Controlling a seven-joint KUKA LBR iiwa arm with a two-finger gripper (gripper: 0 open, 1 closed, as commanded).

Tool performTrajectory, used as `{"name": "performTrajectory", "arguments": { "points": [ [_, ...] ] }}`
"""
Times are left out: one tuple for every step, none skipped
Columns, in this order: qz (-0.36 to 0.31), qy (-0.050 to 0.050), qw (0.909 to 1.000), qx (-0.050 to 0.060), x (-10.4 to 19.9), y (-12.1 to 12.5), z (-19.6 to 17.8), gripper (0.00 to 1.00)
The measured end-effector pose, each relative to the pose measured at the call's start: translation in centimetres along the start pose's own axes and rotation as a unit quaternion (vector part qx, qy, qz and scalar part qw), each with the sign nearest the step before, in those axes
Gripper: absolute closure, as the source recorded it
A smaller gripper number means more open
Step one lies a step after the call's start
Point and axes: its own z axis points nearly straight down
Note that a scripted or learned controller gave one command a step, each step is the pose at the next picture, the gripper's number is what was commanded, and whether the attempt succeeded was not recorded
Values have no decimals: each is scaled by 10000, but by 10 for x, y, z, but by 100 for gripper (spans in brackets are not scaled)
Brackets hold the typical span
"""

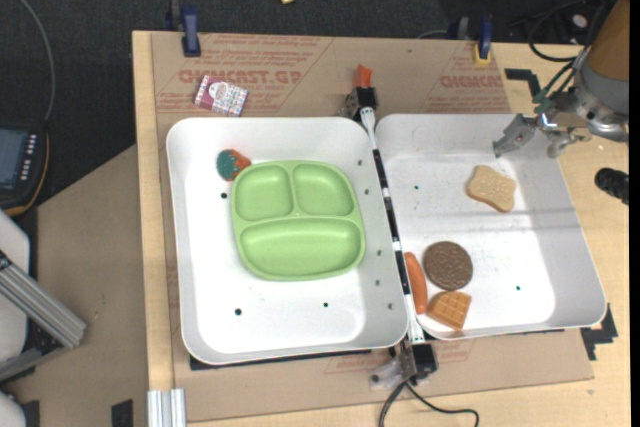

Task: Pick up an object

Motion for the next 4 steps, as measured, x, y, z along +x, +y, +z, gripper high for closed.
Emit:
{"name": "performTrajectory", "arguments": {
  "points": [
    [-25,19,10000,36,39,-15,79,0],
    [-20,3,10000,-16,36,-12,61,100],
    [-17,6,10000,-8,37,-12,63,0],
    [-16,24,10000,19,22,-12,74,0]
  ]
}}
